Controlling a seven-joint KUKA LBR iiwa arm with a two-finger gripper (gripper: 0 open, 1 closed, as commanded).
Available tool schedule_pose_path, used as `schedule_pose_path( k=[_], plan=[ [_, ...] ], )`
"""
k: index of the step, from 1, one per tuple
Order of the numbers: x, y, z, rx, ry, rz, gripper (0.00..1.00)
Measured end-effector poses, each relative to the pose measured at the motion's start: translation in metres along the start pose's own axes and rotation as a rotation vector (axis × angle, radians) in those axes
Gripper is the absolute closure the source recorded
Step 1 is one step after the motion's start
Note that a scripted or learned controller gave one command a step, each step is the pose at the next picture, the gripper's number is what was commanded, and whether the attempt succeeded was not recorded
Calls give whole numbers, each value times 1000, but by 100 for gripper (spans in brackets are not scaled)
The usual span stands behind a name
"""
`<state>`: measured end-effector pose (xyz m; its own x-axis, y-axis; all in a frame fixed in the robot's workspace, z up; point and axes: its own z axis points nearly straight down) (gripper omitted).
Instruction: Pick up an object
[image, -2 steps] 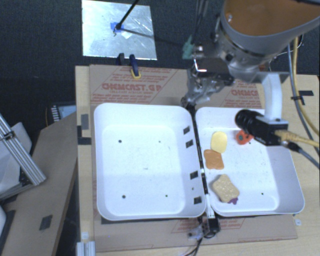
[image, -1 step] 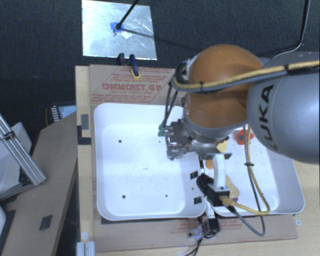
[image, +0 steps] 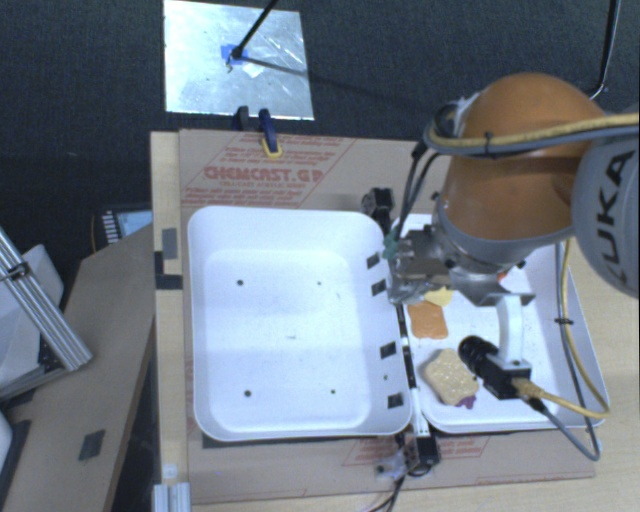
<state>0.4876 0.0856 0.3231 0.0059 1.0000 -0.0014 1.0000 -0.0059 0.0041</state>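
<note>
Nearest, a beige rough flat piece lies in the right shallow white bin, a flat orange piece just behind it. The grey metal gripper hangs near them, by the bin's left wall; clenched or released, I cannot tell. Nothing seems lifted yet.

I find the left bin, at frame centre, offers a wide open floor for passage. The right bin is tight. The arm overhangs its upper part. An orange piece, a yellow piece and a tan piece crowd the shared rim. That rim carries black clips.
</note>
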Motion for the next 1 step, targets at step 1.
schedule_pose_path(
  k=[1],
  plan=[
    [45,0,-116,-11,7,-14,100]
  ],
)
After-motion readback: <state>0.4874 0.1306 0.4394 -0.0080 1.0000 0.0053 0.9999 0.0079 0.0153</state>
